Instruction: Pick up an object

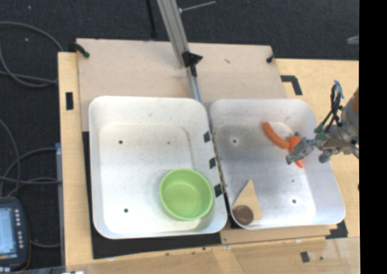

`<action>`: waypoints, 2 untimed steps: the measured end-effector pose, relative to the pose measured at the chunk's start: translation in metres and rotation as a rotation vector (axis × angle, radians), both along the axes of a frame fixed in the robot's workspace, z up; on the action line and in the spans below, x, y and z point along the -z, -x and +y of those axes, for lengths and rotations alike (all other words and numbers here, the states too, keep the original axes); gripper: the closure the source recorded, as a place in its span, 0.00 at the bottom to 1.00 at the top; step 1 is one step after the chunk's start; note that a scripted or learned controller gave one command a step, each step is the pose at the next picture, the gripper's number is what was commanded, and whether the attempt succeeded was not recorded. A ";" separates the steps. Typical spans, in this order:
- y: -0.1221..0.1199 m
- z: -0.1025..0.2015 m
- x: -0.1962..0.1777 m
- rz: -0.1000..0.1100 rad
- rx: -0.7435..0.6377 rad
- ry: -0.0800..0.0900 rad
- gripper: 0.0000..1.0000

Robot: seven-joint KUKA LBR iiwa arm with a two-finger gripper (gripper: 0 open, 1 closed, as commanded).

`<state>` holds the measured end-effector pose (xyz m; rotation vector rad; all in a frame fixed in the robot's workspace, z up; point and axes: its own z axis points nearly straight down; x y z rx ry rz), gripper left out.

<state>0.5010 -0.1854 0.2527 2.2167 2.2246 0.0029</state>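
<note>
- The jaws of the gripper (pixel 300 155) hang over the right bin (pixel 314 206), at its right side; whether they are spread or clenched cannot be told from this view.
- The orange piece (pixel 276 135) lies just left of them, with a pale piece (pixel 282 127) touching its far side. It looks like the likeliest target, but contact cannot be confirmed.
- Risk: a thin, curved piece lying flat may slip out sideways as the jaws close, or be pushed along the bin floor.
- Risk: the pale piece sits so close that the jaws may catch both, or knock one aside.
- Risk: coming down too low could scrape the bin floor.
- The brown disc (pixel 243 213) and tan wedge (pixel 249 197) sit at the near edge, well apart from the jaws.
- The green bowl (pixel 186 193) rests in the left bin (pixel 121 146), out of the way.
</note>
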 end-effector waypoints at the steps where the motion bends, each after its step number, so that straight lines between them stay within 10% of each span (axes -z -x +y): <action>1: 0.000 0.000 0.000 0.000 0.001 0.000 0.00; 2: -0.005 -0.006 0.060 0.006 0.004 0.002 0.00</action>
